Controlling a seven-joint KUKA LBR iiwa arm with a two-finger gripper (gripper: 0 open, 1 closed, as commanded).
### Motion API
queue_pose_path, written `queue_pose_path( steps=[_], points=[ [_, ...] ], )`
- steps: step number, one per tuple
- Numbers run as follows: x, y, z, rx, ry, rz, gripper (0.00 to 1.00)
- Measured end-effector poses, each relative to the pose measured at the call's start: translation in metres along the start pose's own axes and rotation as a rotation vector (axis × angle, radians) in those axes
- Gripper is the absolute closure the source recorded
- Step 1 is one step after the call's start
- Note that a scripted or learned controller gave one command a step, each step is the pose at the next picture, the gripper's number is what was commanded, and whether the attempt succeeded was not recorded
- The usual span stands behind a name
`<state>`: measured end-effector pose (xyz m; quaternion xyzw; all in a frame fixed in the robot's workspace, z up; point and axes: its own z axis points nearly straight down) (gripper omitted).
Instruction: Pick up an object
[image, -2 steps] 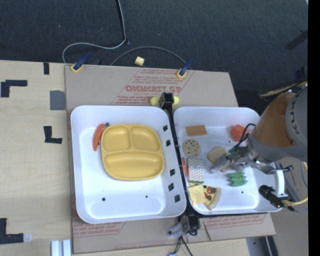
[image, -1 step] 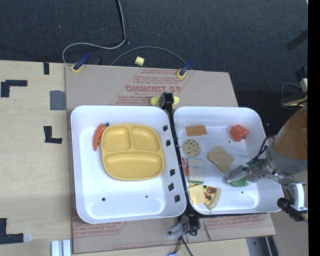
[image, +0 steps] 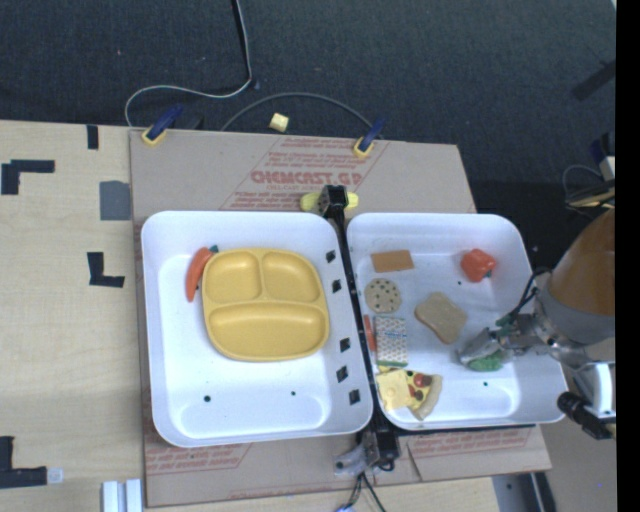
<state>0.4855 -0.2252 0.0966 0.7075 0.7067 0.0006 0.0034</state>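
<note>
In the right bin (image: 500, 405), my gripper (image: 478, 351) reaches in from the right, low over a small green object (image: 487, 364) that lies under its tip. Around it in the same bin lie a slice of bread (image: 441, 316), a round cookie (image: 382, 295), a brown cracker (image: 392, 262), a red-orange piece (image: 478, 264), a patterned wafer (image: 391, 339) and a pizza slice (image: 410, 391). I see nothing lifted between the fingers.
The left bin (image: 170, 400) holds a yellow divided plate (image: 265, 303) and an orange carrot (image: 197, 272) beside it. A black divider clip line (image: 345, 300) runs between the bins. Cables lie on the dark floor at the back.
</note>
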Motion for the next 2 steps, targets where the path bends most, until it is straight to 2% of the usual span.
queue_pose_path(
  steps=[1,2],
  points=[
    [0.096,0.037,0.01,-0.001,0.0,-0.009,1.0],
    [0.185,0.089,-0.094,-0.007,0.007,-0.014,1.0]
  ],
)
